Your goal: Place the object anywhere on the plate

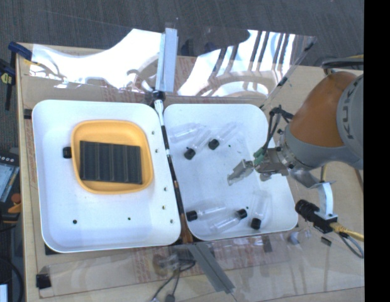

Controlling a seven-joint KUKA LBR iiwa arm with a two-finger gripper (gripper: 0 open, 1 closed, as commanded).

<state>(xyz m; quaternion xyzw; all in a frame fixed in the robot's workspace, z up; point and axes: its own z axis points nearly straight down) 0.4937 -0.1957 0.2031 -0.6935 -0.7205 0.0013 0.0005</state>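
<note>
reaching in from the right, the grey arm (321, 137) with its orange band extended over the right bin (182, 124), and the gripper (239, 172) hung above the bin's bare middle, its tip pointing left. whether the claw was wide or narrow could not be told from this slanted view; nothing could be seen held between its tips. the left bin (44, 187) held the yellow plate (107, 134), a rounded-square dish with a dark ribbed insert (112, 162) lying across its centre, and a small black piece (67, 152) sat just beside the plate's left edge. the task's things, several clear vials with black caps, all lay in the right bin, none on the plate. one vial (196, 145) lay near the bin's upper left, tilted, with its cap toward the divider; a second vial (220, 136) lay just beside it to the right, cap down. along the bin's lower edge lay a third vial (204, 213) with its cap at the left, a fourth vial (229, 221) close beside it, and a fifth vial (259, 209) near the lower right corner. the gripper stood apart from every vial, between the upper pair and the lower three. clear plastic sheeting (245, 55) glinted behind both bins.
</note>
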